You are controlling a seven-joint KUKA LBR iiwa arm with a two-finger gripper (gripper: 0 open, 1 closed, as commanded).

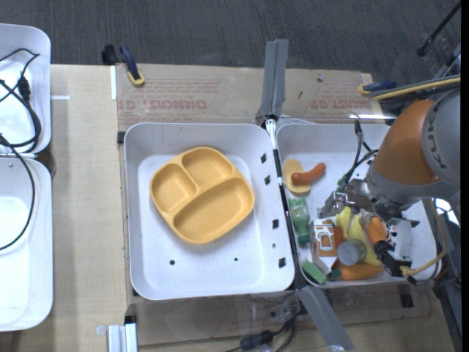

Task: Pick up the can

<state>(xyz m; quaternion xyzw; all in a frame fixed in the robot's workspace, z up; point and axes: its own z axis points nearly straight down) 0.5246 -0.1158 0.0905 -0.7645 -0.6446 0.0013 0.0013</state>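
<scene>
The can [350,252] shows as a grey round top among a pile of toy food near the front of the right bin [322,141]. It sits between an orange-and-white carton [325,237] and a carrot [360,271]. My gripper [343,201] hangs low over the pile, a little behind and to the left of the can, with the orange-banded wrist [405,152] above it. Nothing visibly hangs from the gripper.
The right bin also holds a hot dog in a bun [302,174], a green container [299,215], a yellow banana [353,224] and a green piece [314,272]. The left bin [139,196] holds a yellow divided plate [202,193]. A grey divider post [275,79] stands behind the bins.
</scene>
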